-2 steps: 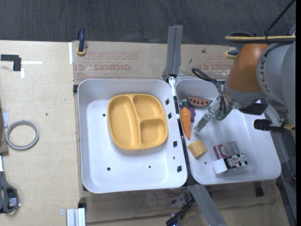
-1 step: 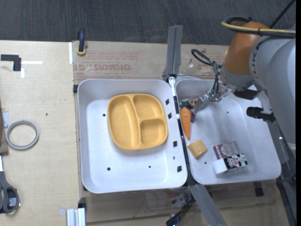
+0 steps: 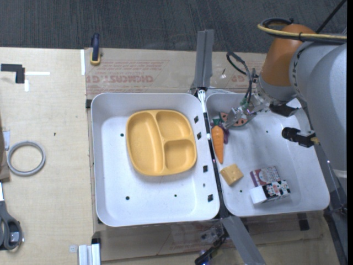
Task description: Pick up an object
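Note:
My gripper [image 3: 234, 118] is low in the back left corner of the right bin [image 3: 287, 148], just above the top end of an orange carrot [image 3: 218, 143] that lies along the bin's left wall. A yellow cheese-like wedge [image 3: 231, 174] rests in front of the carrot. Further right, near the front, lies a small printed box [image 3: 269, 184] with a white end. The arm's grey body and orange band [image 3: 281, 59] come in from the right and hide the bin's back right part.
A yellow three-compartment plate [image 3: 161, 142] sits in the left bin [image 3: 110, 192]. A divider rail [image 3: 205, 65] runs between the bins. On the bench to the left are a grey tape ring [image 3: 24, 158] and scissors [image 3: 9, 232].

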